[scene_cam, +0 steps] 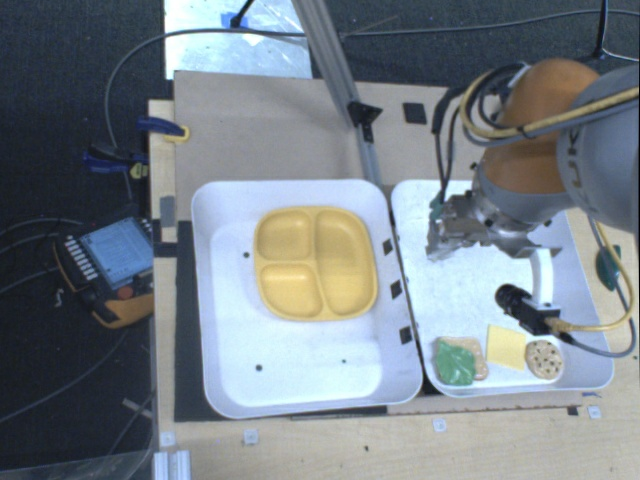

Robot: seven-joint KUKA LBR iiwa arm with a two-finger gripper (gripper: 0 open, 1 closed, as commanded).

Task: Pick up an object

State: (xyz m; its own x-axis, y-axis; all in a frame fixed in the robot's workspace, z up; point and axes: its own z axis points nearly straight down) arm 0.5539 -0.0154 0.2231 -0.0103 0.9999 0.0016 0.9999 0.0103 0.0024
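The right bin (440,298) holds three small items along its near edge: a green leafy piece on a tan slice (458,361), a yellow cheese-like square (506,347) and a round speckled cracker (545,359). My gripper (442,243) hangs over the far left part of this bin, well behind those items, pointing down with nothing seen between its fingers. The grey arm with its orange band (535,118) reaches in from the right and hides the bin's far right part.
In the left bin (225,368) lies a yellow divided plate (315,261). A slanted metal pole (335,58) rises behind the bins. A blue device and cables (110,253) lie off the bench to the left.
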